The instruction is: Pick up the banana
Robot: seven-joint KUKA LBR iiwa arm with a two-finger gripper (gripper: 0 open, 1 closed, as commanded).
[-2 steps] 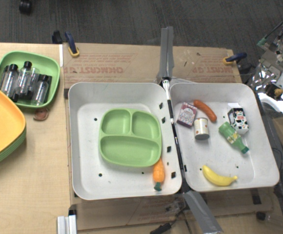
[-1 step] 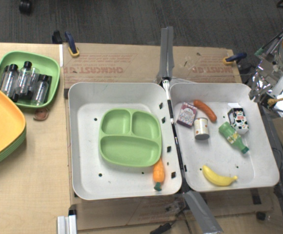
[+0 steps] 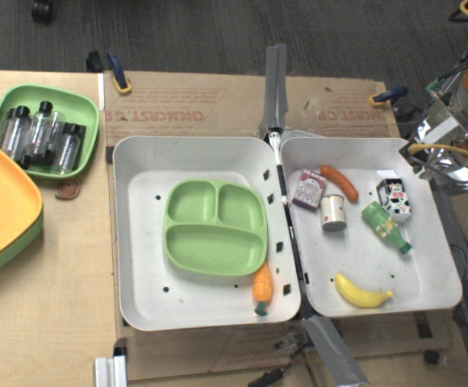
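Gripper (image 3: 444,161): at right bin's (image 3: 444,285) far right edge, grip state cannot be told. Banana (image 3: 362,292): lies flat near bin's front wall, well apart from gripper, clear of green bottle (image 3: 386,226). Likely light, soft, smooth-skinned; grasp across mid-curve, gently.

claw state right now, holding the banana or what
Claw: at the right bin's far right edge; open or shut cannot be told. The banana lies apart from it, near that bin's front.
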